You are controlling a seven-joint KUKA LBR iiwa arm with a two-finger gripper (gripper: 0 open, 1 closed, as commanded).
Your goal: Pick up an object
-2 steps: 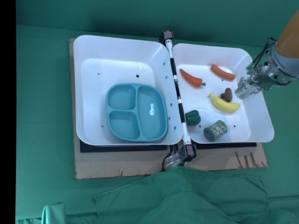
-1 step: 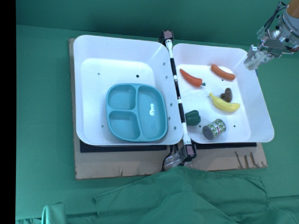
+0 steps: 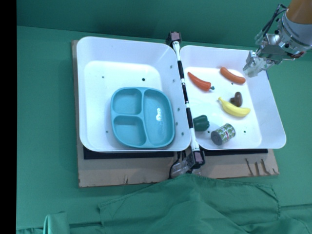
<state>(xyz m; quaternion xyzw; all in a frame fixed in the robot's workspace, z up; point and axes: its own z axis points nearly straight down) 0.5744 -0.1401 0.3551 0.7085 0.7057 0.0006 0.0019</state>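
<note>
The right bin [image 3: 273,130] holds several toy foods. A red chili pepper [image 3: 200,81] lies near its left wall, and an orange sausage [image 3: 232,75] lies at the back. A yellow banana [image 3: 233,108] sits mid-bin with a small brown piece [image 3: 236,99] touching its upper side. A green bell pepper [image 3: 200,123] and a small can [image 3: 223,134] lie toward the front. My gripper [image 3: 252,66] hangs above the bin's back right corner, just right of the sausage, with nothing visibly held.
The left bin [image 3: 97,57] holds a teal divided plate [image 3: 142,117]. A black and white rod [image 3: 184,94] runs between the bins. Brown cardboard [image 3: 146,179] lies under both bins, and green cloth [image 3: 195,208] is bunched at the front.
</note>
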